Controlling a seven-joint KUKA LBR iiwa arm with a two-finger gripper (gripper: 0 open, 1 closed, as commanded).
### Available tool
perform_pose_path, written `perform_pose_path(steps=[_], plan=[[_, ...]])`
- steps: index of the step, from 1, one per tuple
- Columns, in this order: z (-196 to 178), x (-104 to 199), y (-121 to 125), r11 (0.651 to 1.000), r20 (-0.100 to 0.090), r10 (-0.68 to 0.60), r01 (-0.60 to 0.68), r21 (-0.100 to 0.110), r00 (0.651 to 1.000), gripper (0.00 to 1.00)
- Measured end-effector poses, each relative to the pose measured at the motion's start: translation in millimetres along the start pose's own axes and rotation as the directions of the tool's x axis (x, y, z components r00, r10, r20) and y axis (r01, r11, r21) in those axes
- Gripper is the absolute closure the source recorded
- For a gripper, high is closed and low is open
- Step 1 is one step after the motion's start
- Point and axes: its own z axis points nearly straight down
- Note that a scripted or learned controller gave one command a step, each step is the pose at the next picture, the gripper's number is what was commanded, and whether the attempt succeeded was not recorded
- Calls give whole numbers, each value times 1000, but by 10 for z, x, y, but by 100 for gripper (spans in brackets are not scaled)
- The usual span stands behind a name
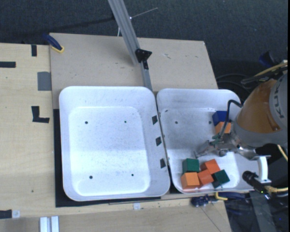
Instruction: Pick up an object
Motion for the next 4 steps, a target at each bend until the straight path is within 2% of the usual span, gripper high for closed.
perform_pose_path(steps=[1,2,3,4], plan=[[-134,5,14,1000,0,-2,2,-5,1000,100],[-753,27,-17,1000,3,-2,2,-13,1000,100],[-1133,28,-9,1000,3,-1,1,-11,1000,100],[-1207,510,11,1000,0,-6,6,-8,1000,100]])
